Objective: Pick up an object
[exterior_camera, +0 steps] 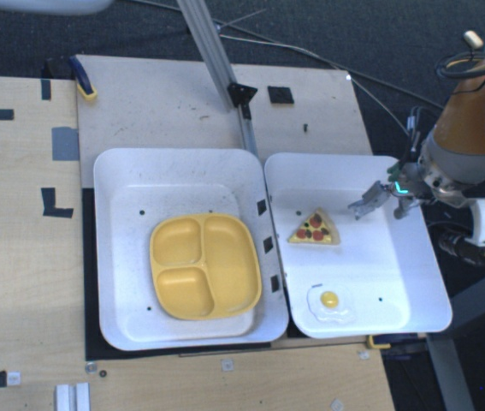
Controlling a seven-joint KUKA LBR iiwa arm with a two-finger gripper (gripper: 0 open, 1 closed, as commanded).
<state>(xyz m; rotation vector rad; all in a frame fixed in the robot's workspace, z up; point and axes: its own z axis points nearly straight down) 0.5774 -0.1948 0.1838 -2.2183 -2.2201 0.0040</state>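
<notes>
Arm: the grey KUKA arm (464,135) with its orange band comes in over the right edge of the right bin (413,255), wrist bent toward the bin's far right corner.
Claw: the gripper (383,202) hangs over the far right part of the right bin, its two fingers (367,204) spread apart and pointing left; nothing sits between them.
Pizza slice: a toy pizza slice (315,229) lies flat on the right bin's floor, left of centre, near the gripper but apart from it.
Fried egg: a toy fried egg (328,303) lies by the right bin's near edge, well apart from the gripper.
Left bin: the left bin (131,187) carries a yellow divided plate (205,265) with three compartments, set toward its near right corner.
In the way: a slanted metal pole (208,37) crosses the bench's far side and meets the seam between the two bins; it stands clear of the gripper.
</notes>
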